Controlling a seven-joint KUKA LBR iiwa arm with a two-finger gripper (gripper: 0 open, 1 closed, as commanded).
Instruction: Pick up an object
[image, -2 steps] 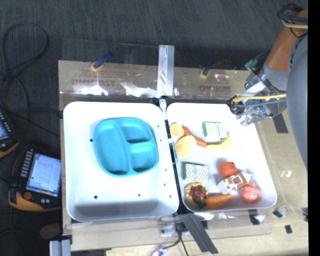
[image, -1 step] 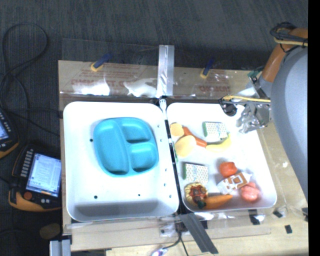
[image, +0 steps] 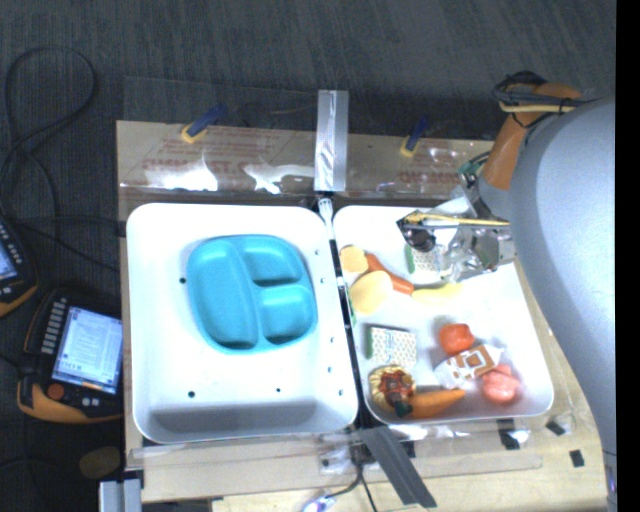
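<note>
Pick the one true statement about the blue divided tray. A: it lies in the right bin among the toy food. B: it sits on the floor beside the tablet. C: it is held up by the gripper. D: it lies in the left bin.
D: the blue divided tray lies flat on the floor of the left bin, while the toy food sits in the right bin where the gripper is.
</note>
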